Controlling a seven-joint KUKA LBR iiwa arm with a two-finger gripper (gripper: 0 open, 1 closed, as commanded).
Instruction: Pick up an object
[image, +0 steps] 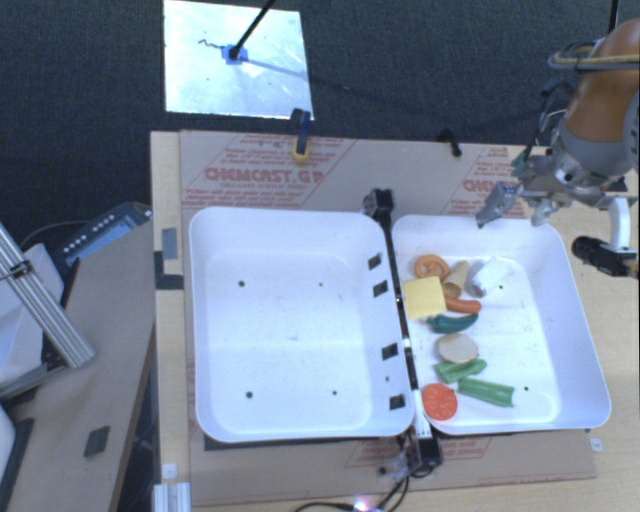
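The right bin (560, 330) holds several toy foods along its left side. Among them are an orange ring (432, 266), a yellow square slab (423, 297), a white lump (490, 275), an orange sausage shape (462, 303), a dark green pod (455, 323), a tan disc (458, 348), two green pieces (487, 391) and a red disc (439, 401). My gripper (516, 211) hangs above the bin's far rim, up and to the right of the white lump. Its fingers are spread, so it is open with nothing between them.
The left bin (290, 320) lies beside the right one, with a black hinged divider (395, 310) between them. Both rest on a cardboard sheet (260, 170). A yellow and blue clamp (300, 135) stands at the back. A side table with a grey device (100, 232) is at the left.
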